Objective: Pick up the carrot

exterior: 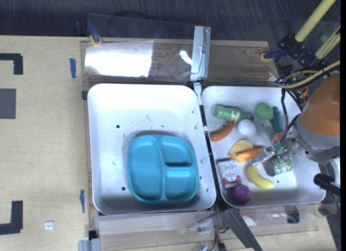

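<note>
We start with the bench (38, 136), which carries two white bins across the middle of the frame: the left bin (108, 114) holds a blue divided tray (161, 167) in its lower half, and the right bin (303, 190) is crowded with toy food. The arm (324, 114) enters at the right edge, its orange band above the wrist, and its tool (277, 155) sits low over the centre right of the right bin; whether the tool is apart or together we cannot tell, since clutter and the wrist mask it. The carrot (222, 131) lies well to the left of the tool, against the bin's left wall, just below a green bottle (227, 113) and beside a white egg-like ball (246, 127). Here we see the main risk: the tool is among the wrong things, near a yellow-orange piece (241, 150), a banana (258, 177) and a small shiny item we cannot identify, so closing here would likely take one of those. Reaching the carrot means crossing the pile, which could scatter it, and the carrot's place against the wall leaves little room for a finger on that side, so we judge a slip or a scrape against the rim likely. A red packet (228, 170) and a purple ball (241, 193) lie lower, out of the way.
</note>
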Robot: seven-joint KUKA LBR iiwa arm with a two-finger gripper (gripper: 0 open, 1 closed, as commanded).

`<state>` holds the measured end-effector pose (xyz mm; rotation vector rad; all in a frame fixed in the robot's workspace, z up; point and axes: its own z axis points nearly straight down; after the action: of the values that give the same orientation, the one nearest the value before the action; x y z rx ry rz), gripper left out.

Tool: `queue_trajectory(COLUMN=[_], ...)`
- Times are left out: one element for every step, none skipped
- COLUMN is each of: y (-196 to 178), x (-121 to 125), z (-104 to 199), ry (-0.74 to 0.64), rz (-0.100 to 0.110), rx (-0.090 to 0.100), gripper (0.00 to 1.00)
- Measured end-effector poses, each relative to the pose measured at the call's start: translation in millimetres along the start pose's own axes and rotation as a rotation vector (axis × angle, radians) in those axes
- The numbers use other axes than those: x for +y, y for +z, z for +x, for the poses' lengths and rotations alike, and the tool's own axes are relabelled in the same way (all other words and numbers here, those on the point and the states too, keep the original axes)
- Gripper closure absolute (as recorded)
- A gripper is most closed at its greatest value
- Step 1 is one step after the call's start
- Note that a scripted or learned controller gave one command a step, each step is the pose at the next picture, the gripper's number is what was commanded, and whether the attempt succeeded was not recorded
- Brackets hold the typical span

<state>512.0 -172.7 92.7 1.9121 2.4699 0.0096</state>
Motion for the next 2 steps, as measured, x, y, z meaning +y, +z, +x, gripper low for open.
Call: queue_trajectory(y=[5, -6], x=[60, 61], z=[12, 10], ry=[-0.211, -0.209], rz=[0.005, 0.000], rx=[0.006, 0.002], gripper=[0.00, 1.00])
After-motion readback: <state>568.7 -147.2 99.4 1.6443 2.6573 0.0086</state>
